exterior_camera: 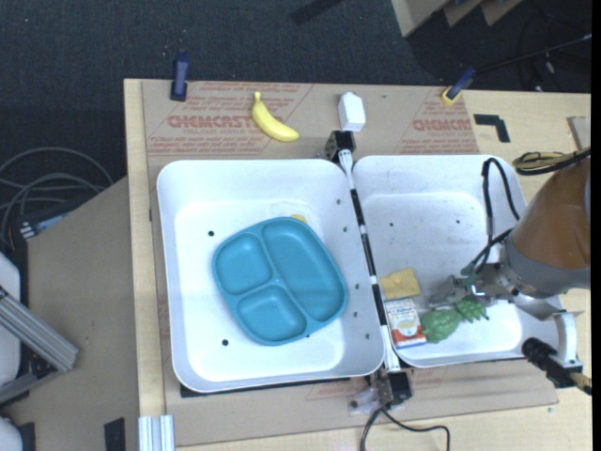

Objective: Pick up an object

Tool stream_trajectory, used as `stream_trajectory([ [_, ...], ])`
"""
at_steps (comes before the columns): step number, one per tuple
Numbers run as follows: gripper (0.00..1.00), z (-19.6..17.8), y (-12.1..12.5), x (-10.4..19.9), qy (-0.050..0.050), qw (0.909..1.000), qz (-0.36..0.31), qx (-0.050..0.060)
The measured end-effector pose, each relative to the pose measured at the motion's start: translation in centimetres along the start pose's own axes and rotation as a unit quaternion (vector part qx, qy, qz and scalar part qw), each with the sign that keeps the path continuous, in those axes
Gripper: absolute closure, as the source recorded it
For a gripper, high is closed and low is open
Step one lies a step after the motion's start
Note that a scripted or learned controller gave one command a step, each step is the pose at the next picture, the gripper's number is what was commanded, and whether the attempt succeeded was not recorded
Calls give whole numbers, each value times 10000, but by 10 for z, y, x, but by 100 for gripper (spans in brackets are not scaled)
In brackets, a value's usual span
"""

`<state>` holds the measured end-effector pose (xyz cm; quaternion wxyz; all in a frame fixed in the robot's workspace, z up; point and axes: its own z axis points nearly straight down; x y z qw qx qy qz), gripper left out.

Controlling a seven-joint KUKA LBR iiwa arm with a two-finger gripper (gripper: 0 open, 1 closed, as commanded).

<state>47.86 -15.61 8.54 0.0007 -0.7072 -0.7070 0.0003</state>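
I see my pincer (467,294) low over a green leafy toy (449,318) in the right bin (423,195); its grip state I cannot tell, arm hides it

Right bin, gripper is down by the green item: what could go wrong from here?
1. The green leafy item lies against the red-and-white carton and close to the yellow block, so a grasp may catch or nudge a neighbour.
2. The cluster sits near the right bin's front wall, leaving little room; the gripper could strike the rim.
3. The leafy item looks soft and uneven, so it may slip out on lifting.
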Motion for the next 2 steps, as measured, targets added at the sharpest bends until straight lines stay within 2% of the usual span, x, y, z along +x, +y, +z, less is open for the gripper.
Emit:
stream_trajectory([
  [1, 100, -10, 0, 0, -8, 10000, 4, -10],
  [2, 100, -99, 21, 67, -2, 10000, -8, -11],
])
